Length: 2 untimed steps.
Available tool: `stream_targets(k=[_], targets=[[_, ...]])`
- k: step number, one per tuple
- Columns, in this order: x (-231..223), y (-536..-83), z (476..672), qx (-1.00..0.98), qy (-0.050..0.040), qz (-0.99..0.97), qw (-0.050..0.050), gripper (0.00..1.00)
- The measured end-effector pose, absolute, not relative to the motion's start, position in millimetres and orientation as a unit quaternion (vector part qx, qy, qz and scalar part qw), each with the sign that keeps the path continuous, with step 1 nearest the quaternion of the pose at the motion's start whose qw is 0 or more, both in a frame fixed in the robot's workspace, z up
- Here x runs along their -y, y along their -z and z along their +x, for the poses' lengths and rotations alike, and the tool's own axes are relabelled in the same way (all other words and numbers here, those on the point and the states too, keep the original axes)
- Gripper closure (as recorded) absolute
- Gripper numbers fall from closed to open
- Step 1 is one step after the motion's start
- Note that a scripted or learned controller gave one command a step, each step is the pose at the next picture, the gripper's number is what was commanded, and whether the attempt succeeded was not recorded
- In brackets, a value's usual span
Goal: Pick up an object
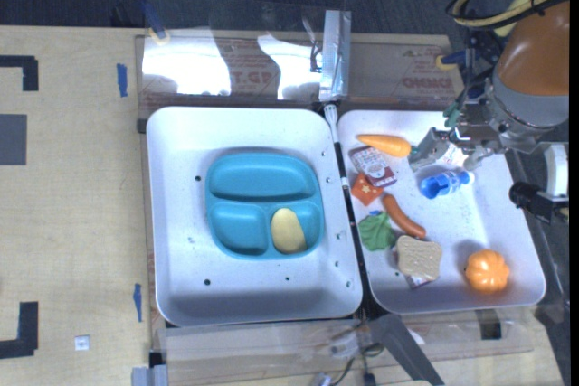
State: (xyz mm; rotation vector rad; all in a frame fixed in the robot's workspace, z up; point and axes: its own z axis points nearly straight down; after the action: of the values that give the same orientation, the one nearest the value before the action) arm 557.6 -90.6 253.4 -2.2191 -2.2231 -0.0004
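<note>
Gripper point(450, 149) above blue bottle point(444, 183) — finger state unclear; bottle long axis lies left-right, slightly tilted.

Bright overhead light; glare on panel point(235, 59)

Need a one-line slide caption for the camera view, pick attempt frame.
Gripper above the right bin near a blue bottle; yellow item sits in the left bin's teal tray.

Robotics lab: taped plywood bench point(63, 194), twin white bins point(172, 140), toy food point(488, 270), cabled arm point(534, 59).
</note>
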Motion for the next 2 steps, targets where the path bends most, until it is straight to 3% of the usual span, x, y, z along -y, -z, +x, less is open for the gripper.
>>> stream_targets(k=[1, 2], targets=[[112.5, -108.8, 537.8, 0.747, -0.0029, -0.664, 0.005, 0.0], [97.6, -88.6, 503.5, 0.773, 0.0022, -0.635, -0.004, 0.0]])
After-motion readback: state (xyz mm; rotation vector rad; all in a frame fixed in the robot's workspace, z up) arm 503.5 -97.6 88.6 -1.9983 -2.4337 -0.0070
